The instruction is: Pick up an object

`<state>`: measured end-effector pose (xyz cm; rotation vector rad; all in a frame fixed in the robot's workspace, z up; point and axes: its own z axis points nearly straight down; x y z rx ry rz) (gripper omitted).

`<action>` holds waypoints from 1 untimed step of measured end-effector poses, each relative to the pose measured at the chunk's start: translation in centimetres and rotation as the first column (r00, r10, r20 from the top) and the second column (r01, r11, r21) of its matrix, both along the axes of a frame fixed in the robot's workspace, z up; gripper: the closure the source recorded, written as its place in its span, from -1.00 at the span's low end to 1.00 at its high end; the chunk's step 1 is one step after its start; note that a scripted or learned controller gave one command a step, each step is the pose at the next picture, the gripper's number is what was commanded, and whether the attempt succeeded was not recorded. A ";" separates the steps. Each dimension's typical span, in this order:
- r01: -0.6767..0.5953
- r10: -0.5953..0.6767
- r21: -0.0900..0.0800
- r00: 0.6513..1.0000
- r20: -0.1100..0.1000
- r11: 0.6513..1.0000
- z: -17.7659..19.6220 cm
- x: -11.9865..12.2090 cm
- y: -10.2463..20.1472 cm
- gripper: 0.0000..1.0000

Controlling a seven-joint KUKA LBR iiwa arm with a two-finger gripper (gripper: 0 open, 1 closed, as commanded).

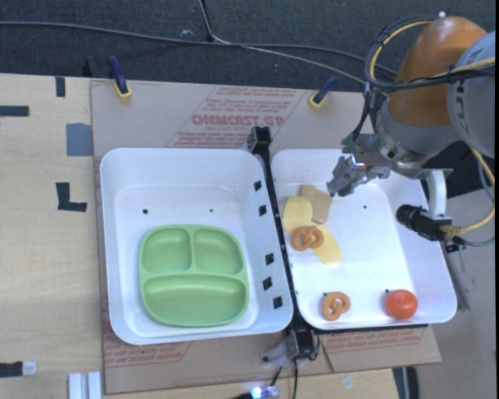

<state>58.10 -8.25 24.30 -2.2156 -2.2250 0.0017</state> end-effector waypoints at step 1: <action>-0.002 0.002 0.001 1.000 -0.001 1.000 -0.9 -0.9 6.1 1.00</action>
